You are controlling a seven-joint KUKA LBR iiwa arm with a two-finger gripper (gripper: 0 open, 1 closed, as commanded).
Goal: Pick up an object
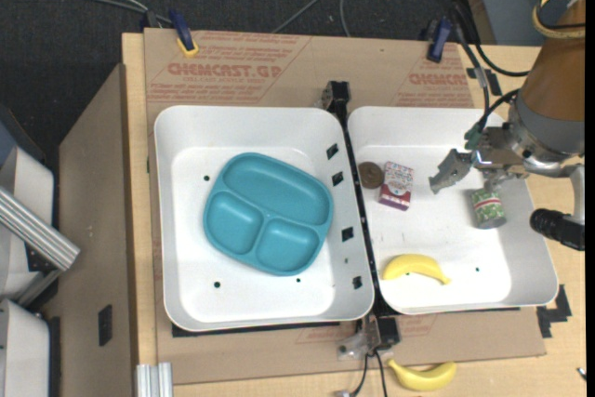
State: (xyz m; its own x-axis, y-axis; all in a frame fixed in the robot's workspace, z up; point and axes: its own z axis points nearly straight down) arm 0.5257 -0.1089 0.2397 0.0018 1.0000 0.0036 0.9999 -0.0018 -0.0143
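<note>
My gripper (469, 181) hangs over the right bin (521, 288), near its right side, with its fingers spread open. One finger (446, 174) points left toward the middle of the bin. A small green and white can (489, 209) stands just below the other finger, touching or nearly touching it, and is not clamped. A red and white box (397, 185) and a brown round disc (370, 174) lie to the left of the gripper. A yellow banana (416, 269) lies near the bin's front wall.
A teal divided plate (268, 213) lies in the left bin (177, 200). A second banana (423, 375) rests on the bench in front of the bins. Black clamps line the divider (351, 200) between the bins. Cables run behind the bench.
</note>
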